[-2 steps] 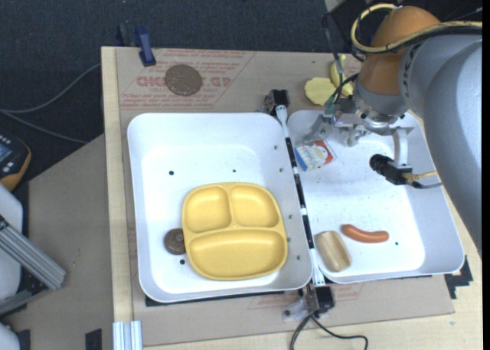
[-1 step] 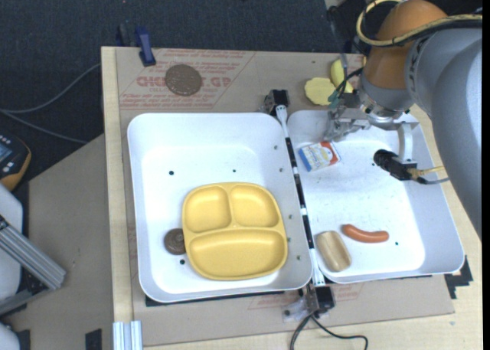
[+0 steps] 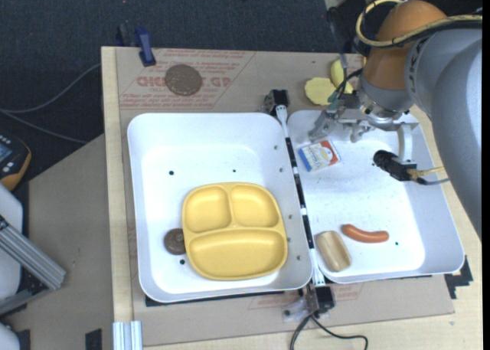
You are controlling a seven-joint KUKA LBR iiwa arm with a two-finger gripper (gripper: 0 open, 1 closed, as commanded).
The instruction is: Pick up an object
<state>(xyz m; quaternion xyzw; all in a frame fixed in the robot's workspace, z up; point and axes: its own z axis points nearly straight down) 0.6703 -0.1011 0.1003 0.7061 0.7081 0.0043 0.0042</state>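
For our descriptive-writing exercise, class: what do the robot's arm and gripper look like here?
The arm is thick, rounded and smooth grey, with a glossy orange band above the wrist. A thin yellow cable loops over that band. The gripper below is a small, angular assembly of pale grey metal with darker parts.

1. A yellow plate (image 3: 232,230) is set in the left bin (image 3: 153,149), with a small disc (image 3: 174,242) touching its left edge.
2. A sausage (image 3: 365,234) and a bun (image 3: 333,251) are laid near the front of the right bin (image 3: 432,218), just apart.
3. A large disc (image 3: 183,79) and a blue clip (image 3: 144,46) are seen on the cardboard (image 3: 245,73) behind the left bin.
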